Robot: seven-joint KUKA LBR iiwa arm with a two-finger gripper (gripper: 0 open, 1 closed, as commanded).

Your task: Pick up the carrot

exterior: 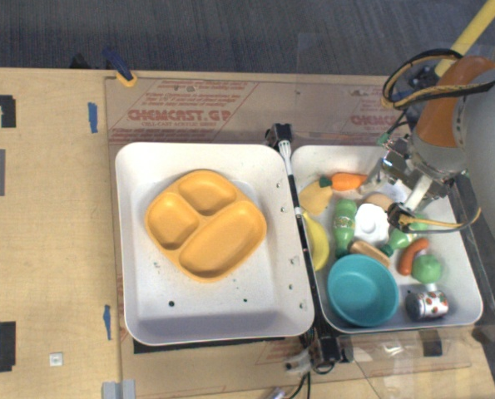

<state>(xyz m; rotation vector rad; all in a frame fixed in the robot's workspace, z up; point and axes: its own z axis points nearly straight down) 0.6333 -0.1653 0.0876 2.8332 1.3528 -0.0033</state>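
The carrot (348,181), orange with a small green tip on its left end, lies near the back of the right bin (472,306), among other toy foods. My gripper (386,191) hangs over the back right part of that bin, just to the right of the carrot and above a pale round piece (378,200). Nothing shows between the carrot and the gripper that tells of a hold; the carrot rests on the bin's floor.
The right bin is crowded: a banana (316,239), a teal bowl (362,288), a white piece (369,220), green pieces (344,223), a red-orange piece (408,258) and a silver can (428,303). The left bin (139,306) holds an orange divided plate (205,223).
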